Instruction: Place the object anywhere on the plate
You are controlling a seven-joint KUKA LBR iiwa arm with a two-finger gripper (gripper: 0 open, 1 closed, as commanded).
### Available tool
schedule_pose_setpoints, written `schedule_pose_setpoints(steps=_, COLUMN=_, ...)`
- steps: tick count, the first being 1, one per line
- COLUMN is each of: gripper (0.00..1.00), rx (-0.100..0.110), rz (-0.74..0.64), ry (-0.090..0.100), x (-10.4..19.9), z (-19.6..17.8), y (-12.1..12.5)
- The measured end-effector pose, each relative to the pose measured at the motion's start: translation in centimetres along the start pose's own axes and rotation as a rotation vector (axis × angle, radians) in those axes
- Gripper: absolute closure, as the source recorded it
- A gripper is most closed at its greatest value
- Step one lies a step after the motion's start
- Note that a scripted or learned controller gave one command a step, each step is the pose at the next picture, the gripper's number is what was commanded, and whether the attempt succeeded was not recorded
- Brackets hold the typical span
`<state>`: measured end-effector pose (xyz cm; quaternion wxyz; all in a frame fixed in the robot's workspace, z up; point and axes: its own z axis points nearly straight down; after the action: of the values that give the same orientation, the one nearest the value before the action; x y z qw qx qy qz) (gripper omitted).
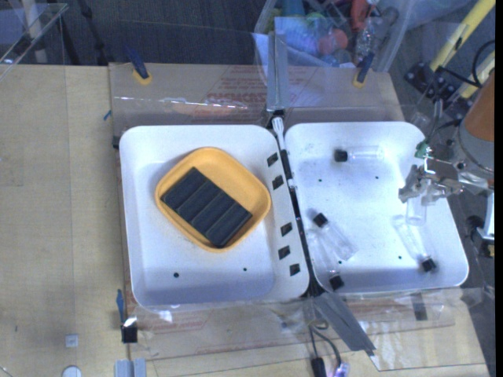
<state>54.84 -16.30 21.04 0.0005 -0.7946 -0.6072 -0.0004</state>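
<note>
Seen from the fixed overhead camera, the metal two-finger pincer (pixel 414 185) hangs at the right edge of the frame, over the right-hand shallow white bin (pixel 369 136), while the square yellow plate with a dark ribbed insert (pixel 213 199) waits in the left-hand shallow white bin (pixel 141 273) at centre left. Three clear plastic bottles with black caps lie in the right bin: one (pixel 357 155) near its upper edge, one (pixel 332 239) at lower centre, and one (pixel 415 244) near the lower right corner, just below the pincer. That last bottle appears the likeliest object for the plate, and it lies on the bin floor, well apart from the plate.

Whether the pincer's fingers are apart or together cannot be told at this size; nothing is visibly caught between them. To do the pick well, the pincer would need to drop squarely across the bottle's narrow body, not along its length, and close firmly, since smooth clear plastic may roll or slip. The carry must then clear the raised divider (pixel 284 203) between the bins.

The grey arm enters from the right, its orange band (pixel 481 108) at the upper right, with the wrist bent leftward over the bin's right wall.
</note>
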Motion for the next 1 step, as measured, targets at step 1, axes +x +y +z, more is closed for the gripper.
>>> schedule_pose_setpoints(steps=1, gripper=1.0, rx=-0.002, rz=-0.21, ry=-0.002, x=2.85, z=2.83, y=3.61)
